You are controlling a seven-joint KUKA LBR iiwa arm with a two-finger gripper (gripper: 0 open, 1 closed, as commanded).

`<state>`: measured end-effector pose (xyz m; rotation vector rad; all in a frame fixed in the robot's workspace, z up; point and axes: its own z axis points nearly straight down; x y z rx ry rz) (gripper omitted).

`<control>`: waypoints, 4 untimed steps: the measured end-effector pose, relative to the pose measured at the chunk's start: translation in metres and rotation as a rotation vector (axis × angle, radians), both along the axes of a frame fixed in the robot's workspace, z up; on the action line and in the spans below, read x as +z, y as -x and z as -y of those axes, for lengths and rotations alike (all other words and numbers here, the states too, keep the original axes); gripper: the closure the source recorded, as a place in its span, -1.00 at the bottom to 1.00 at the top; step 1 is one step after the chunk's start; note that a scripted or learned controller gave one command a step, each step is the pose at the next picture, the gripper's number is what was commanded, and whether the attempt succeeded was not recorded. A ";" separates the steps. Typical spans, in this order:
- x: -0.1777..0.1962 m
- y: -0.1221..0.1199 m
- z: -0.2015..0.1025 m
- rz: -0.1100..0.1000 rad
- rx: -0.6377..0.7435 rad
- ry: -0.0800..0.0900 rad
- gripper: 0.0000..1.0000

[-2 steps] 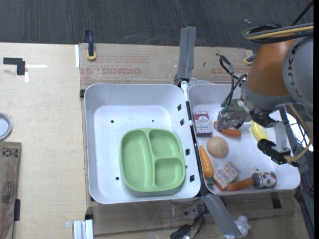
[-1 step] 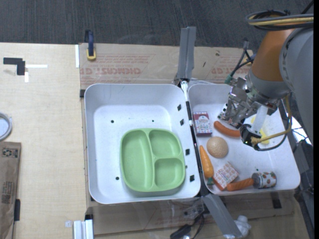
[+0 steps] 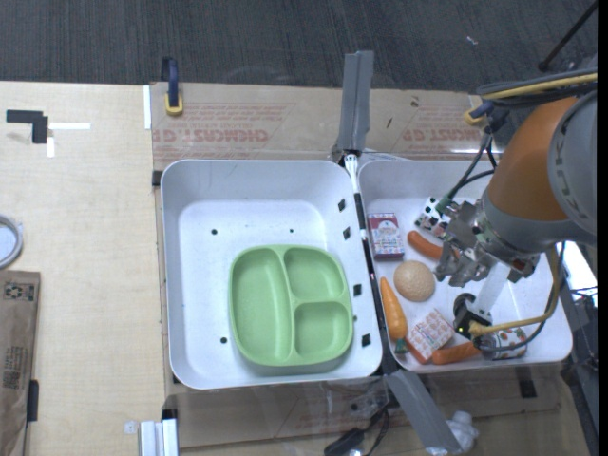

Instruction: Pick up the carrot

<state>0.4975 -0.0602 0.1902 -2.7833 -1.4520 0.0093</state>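
Observation:
An orange carrot [image 3: 392, 309] lies lengthwise along the left wall of the right bin [image 3: 456, 171], near its front. My gripper [image 3: 454, 266] hangs over the middle of that bin, to the right of the carrot and just beside a beige round object [image 3: 414, 280]. It sits apart from the carrot, and the grey and orange arm above hides part of it.
The right bin also holds a small red box [image 3: 384, 235], an orange-red sausage-like piece [image 3: 425, 245], a patterned packet [image 3: 430, 331], another orange piece [image 3: 455, 353] at the front and a black-and-white item [image 3: 434, 218]. In the left bin [image 3: 185, 255] lies a green divided plate [image 3: 290, 304].

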 end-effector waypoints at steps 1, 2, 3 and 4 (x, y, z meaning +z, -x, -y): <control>0.000 0.021 -0.068 0.000 -0.341 0.002 1.00; 0.000 0.021 -0.145 0.001 -0.299 0.003 1.00; 0.052 0.000 -0.069 0.002 -0.194 0.003 1.00; 0.023 0.012 -0.033 0.000 -0.638 0.004 1.00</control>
